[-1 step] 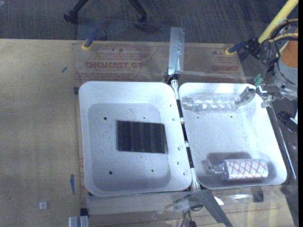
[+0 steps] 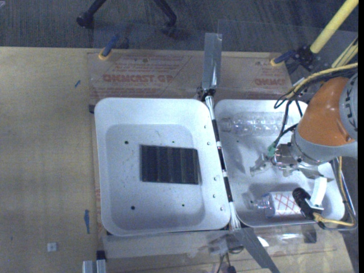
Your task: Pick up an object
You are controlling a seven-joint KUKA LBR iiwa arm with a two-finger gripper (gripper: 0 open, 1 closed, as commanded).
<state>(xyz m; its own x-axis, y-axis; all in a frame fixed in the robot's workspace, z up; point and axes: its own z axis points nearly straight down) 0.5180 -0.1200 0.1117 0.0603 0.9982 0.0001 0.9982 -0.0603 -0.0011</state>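
In the camera view, the gripper [image 2: 260, 165] hung low over the middle of the right bin [image 2: 243, 148]; whether it was wide or narrow could not be told. A clear plastic bottle [image 2: 253, 124] lay along that bin's far wall, and a red-and-white packet [image 2: 282, 204] lay near its front edge. A dark ribbed panel [image 2: 169, 164] lay flat in the left bin [image 2: 114, 152].

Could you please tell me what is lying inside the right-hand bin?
The right bin holds a clear plastic bottle at its far side and a red-and-white patterned packet near the front. The gripper hangs between them. The arm covers the bin's right part, hiding anything there.
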